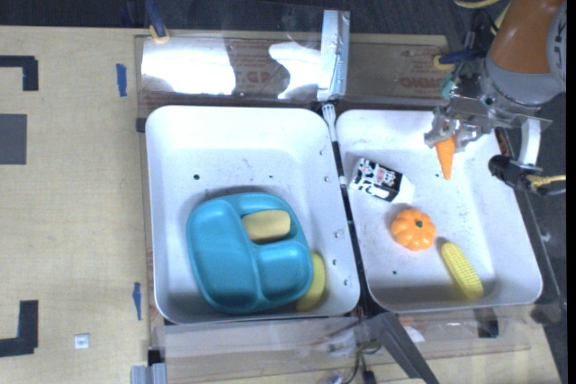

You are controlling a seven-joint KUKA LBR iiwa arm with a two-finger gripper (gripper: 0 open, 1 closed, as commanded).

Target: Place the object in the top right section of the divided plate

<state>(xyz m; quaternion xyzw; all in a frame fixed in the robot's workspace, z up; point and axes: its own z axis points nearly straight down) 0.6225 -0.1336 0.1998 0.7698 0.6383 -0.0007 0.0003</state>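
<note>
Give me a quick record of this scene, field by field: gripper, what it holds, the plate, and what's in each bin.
gripper: over right bin's upper area
held: orange carrot hanging point down between its fingers
plate: blue divided plate in left bin
on plate: yellow item in top right section
beside plate: yellow object at its right edge
right bin: pumpkin, corn, black-and-white packet

Grey arm (526, 72), orange band, yellow and black cables.

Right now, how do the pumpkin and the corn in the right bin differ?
The pumpkin is orange and round; the corn is yellow and long. The pumpkin sits near the bin's middle, while the corn lies slantwise closer to the near right corner. Both are toy foods resting apart on the floor of the right bin.
</note>
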